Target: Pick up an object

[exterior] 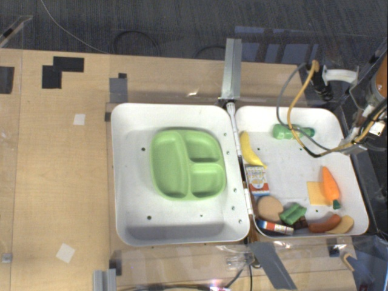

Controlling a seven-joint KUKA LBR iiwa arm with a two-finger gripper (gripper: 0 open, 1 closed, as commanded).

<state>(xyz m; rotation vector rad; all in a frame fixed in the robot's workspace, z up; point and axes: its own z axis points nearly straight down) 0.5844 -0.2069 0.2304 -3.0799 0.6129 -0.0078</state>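
Nearest the camera: the clutter along the near wall of the right bin [348, 126], namely a marker pen [276, 227] with a blue body and red end, a dark green block [293, 214], a brown sausage [323, 224] and a tan potato-like lump [270, 208]

Further back in that bin: a small carton [257, 179] with a printed label, a banana [249, 149] along the dividing wall with its long axis running near-to-far, a carrot [330, 185] lying next to a yellow cheese slice [317, 193], and a light green toy [285, 131] near the far wall

The left bin [121, 162] holds a green divided plate [187, 163], sitting flat, roughly central

The arm [374, 96] comes in at the upper right, past the right bin's far right corner; cables loop down from it over the green toy. Gripper is not resolvable at the frame edge, so can't tell how wide it stands or whether it has anything in it. Nothing looks lifted; every object is resting in a bin

Key relation: all candidate objects lie left of and nearer the camera than the arm. Closest targets are probably the green toy and the carrot. The carrot's long axis runs near-to-far with a slight tilt, so I'd close across its width

Carton print is too small to read; no other legible writing or brand
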